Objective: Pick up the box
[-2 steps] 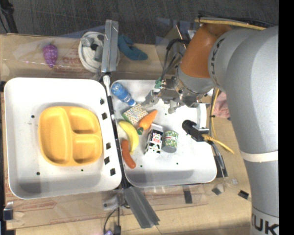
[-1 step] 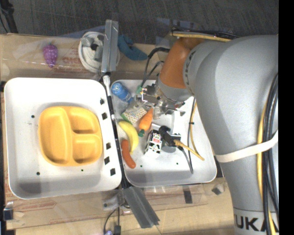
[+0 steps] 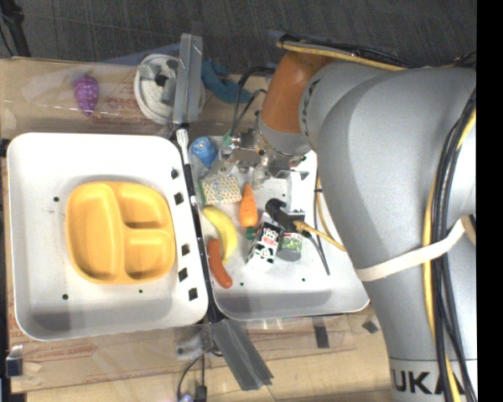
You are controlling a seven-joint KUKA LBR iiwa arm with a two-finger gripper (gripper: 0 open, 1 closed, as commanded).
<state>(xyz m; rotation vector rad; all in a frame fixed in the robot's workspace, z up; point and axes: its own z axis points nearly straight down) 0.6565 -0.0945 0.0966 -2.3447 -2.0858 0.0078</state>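
A small box with a dotted green and white pattern (image 3: 222, 190) lies in the right bin (image 3: 318, 296), near its upper left. A black and white cow-patterned carton (image 3: 268, 244) stands lower in the same bin, by a green can (image 3: 291, 246). My gripper (image 3: 253, 162) hangs below the orange wrist band at the bin's top, just right of and above the dotted box. The wrist body hides its tip, and I see nothing held in it.
Around the box lie a blue ball (image 3: 203, 150), an orange carrot (image 3: 248, 207), a banana (image 3: 223, 229) and a red sausage (image 3: 220, 272). The left bin (image 3: 33, 308) holds a yellow divided tray (image 3: 121, 229). The arm covers the right bin's right side.
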